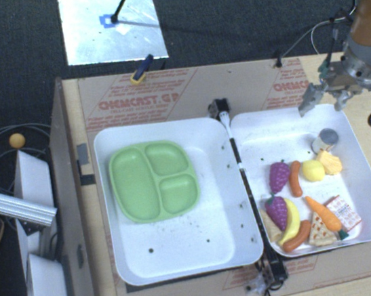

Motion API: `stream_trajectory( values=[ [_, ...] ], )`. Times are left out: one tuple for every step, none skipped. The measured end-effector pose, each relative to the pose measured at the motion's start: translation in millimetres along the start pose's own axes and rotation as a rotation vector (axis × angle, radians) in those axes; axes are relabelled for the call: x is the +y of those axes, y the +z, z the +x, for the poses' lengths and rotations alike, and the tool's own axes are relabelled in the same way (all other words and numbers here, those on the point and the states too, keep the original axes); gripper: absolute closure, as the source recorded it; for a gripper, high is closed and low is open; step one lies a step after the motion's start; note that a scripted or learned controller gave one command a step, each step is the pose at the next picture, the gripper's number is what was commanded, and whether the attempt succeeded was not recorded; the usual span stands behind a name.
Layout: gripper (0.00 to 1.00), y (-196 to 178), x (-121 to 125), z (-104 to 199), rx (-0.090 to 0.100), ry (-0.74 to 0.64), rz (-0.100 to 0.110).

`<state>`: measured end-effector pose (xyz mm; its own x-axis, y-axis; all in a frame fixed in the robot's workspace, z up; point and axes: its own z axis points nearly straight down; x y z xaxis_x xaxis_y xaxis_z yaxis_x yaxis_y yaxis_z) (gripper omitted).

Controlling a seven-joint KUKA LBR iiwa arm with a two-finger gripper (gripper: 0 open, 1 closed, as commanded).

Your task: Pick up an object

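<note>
While the arm (367,29) reached in from the right, its gripper (323,96) was seen above the far right corner of the right bin (272,132), over the bin's rim and apart from every object inside. Two fingers were seen spread apart — one (307,101) angled to the left, the other (340,97) to the right — and nothing was held between them.

The toy foods were found gathered in the near right part of the right bin. A small grey round piece (327,136) was seen nearest the gripper, with a pale yellow lumpy piece (330,160) just below it and a lemon (313,171) touching that piece on its left. A small orange sausage (295,178) lay beside the lemon, and a purple grape bunch (278,176) beside that. Nearer the front edge, a second purple bunch (275,210), a banana (291,221), a carrot (324,214), a cracker (319,234) and a red-and-white packet (345,212) were seen crowded together, several of them touching.

A green divided plate (153,180) was seen in the left bin (186,246) — three compartments, resting flat toward the bin's left side.
</note>
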<state>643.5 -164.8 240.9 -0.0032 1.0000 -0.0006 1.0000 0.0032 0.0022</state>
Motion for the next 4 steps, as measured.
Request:
stream_trajectory(
  values=[
    [0.0, 98, -73, 43, 0.001, 0.001, 0.004],
    [0.0, 157, -76, 74, 0.001, 0.0, 0.001],
    [1.0, 146, -76, 73, 0.001, -0.001, 0.0],
    [1.0, 19, -91, 148, 0.001, -0.001, -0.002]
  ],
)
